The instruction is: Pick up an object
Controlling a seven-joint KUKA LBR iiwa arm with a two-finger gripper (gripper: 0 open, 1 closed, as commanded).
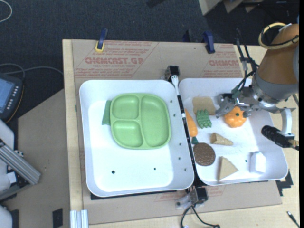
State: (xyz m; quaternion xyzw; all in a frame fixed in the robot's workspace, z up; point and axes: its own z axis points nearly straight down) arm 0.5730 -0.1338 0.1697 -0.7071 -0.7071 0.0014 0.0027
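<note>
Beside the ridged green toy block: small round orange plastic pumpkin, stem up, no long axis; gripper above it, finger state cannot be told.

1. The grey KUKA arm with an orange band reaches in from the right, wrist tilted down and leftward
2. Its metal two-finger gripper hangs low
</note>
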